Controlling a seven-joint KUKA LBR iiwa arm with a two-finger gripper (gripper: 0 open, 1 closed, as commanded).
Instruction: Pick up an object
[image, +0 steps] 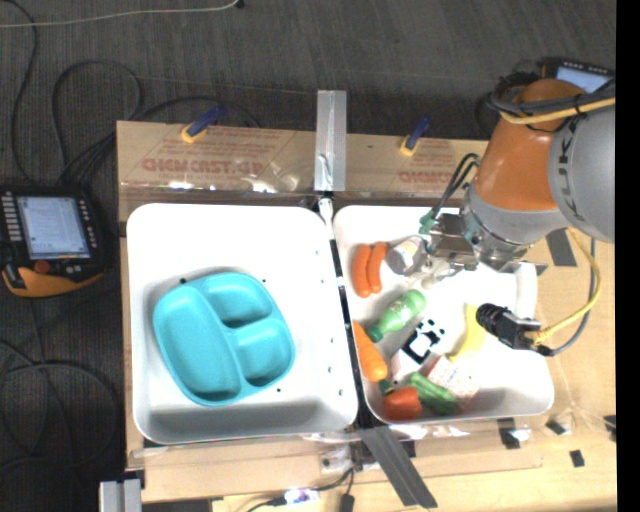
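Note:
My gripper (432, 250) hangs low over the back of the right bin (535, 385), beneath the arm's orange band. A small grey roundish object (402, 256) lies right at its left tip; whether it is held is unclear. Left of that lie two orange sausage-like pieces (367, 268). In the bin's middle are a green bottle (397, 313), a black-and-white tagged block (427, 340) and a yellow banana (466, 336). An orange carrot (371, 359), a red tomato (403, 402), a green pepper (436, 393) and a white packet (456, 375) crowd the front.
The left bin (160, 225) holds a turquoise divided plate (222, 337). A black cable plug (497, 322) hangs off the arm over the right bin's right side. A handheld pendant (48, 235) lies on the floor at far left.

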